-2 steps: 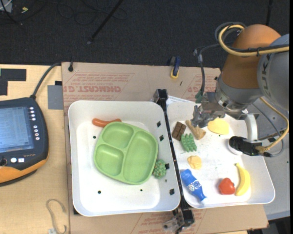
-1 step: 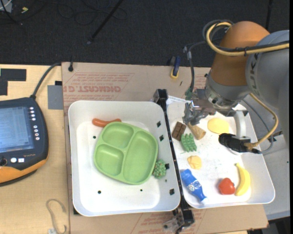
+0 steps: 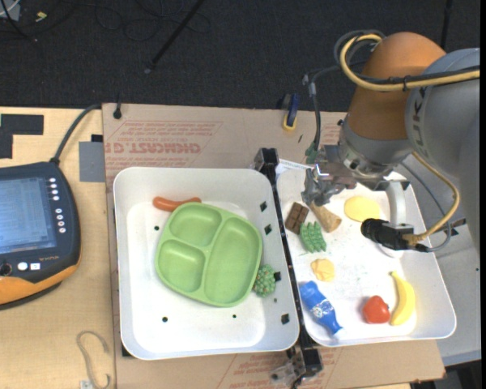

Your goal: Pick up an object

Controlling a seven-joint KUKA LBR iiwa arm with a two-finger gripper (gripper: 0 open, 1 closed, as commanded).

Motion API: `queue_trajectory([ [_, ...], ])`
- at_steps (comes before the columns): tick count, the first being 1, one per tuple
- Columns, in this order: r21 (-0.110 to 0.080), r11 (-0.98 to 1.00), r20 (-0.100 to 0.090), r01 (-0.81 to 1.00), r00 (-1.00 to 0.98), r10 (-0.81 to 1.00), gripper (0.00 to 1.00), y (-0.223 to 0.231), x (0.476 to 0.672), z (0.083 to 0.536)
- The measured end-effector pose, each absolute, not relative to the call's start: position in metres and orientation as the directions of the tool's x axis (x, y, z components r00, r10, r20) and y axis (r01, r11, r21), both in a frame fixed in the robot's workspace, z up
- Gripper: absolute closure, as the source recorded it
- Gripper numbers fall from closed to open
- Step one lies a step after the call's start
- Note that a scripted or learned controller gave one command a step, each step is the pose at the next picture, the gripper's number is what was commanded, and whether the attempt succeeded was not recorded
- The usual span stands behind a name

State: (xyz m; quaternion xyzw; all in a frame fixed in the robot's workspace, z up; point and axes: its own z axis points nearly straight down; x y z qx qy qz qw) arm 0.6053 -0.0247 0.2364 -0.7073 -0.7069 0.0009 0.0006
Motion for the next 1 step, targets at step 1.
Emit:
queue_trajectory([
  [1,-0.005,-0.002,-0.001,1.000,0.002,1.000,1.00,-0.0232,0.5920,0.2224],
])
